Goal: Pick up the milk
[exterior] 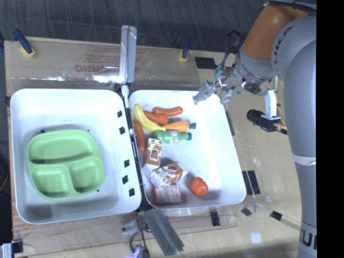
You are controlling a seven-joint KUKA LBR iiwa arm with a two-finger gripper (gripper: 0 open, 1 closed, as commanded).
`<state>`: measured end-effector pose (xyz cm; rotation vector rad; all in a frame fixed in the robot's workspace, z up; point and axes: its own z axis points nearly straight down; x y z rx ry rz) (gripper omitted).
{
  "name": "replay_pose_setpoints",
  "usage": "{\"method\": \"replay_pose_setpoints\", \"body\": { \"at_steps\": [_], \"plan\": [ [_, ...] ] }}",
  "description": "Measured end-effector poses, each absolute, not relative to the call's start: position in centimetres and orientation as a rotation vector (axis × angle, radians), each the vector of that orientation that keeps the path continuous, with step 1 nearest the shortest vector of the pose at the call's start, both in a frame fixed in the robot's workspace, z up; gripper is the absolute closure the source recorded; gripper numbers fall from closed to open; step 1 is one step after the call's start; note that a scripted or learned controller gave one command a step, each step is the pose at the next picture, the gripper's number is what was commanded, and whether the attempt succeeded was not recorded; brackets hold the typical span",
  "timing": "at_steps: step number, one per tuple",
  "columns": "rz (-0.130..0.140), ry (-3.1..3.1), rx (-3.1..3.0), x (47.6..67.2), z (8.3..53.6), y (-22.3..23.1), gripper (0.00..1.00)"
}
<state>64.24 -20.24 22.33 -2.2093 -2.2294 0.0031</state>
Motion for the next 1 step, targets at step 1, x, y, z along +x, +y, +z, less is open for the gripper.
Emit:
{"method": "replay_pose_setpoints", "body": {
  "at_steps": [1],
  "plan": [
    [0.001,-2.311,-2.129,65.72,22.49,-17.19,0.00]
  ]
}}
